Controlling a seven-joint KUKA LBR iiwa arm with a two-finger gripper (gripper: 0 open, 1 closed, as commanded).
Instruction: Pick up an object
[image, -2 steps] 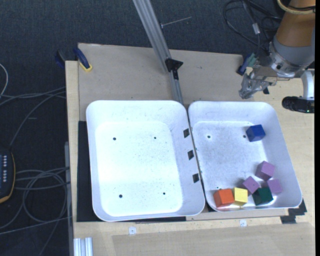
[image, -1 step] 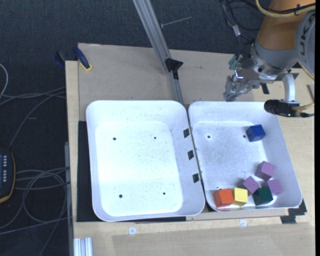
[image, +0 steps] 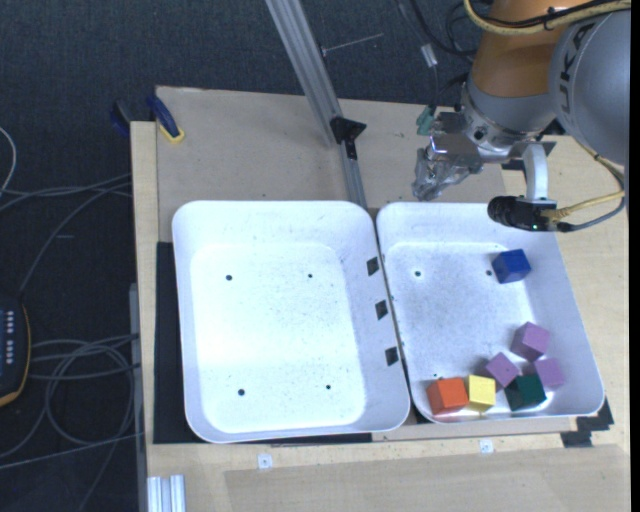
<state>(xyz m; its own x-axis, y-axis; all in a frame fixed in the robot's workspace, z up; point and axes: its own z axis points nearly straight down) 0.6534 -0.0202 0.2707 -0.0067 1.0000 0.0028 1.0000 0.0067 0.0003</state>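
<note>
End effector (image: 437, 183) hanging above the far rim of the right bin (image: 575, 300), just past its back left corner, over the bare wood of the desk (image: 250, 150). Fingers too small and blurred to judge; cannot tell whether apart or together. Nothing visible between them. Grey arm (image: 600, 60) with orange band (image: 510, 55) reaching in from the upper right, black cylindrical fitting (image: 520, 212) sticking out below the wrist over the bin's back edge.

Inside the right bin: blue cube (image: 511, 266) alone near the back right, well apart from the rest. Clustered in the near right corner: orange block (image: 449, 394), yellow cube (image: 482, 390) just beside it, green block (image: 524, 393) next along, and three purple cubes — one (image: 502, 368) touching the yellow, one (image: 549, 373) by the green, one (image: 531, 340) slightly farther back.

Left bin (image: 185, 300) alongside, rims touching the right bin's. Metal bar (image: 320, 90) slanting across the desk behind both bins. Cables (image: 60, 350) on the dark floor at left.
</note>
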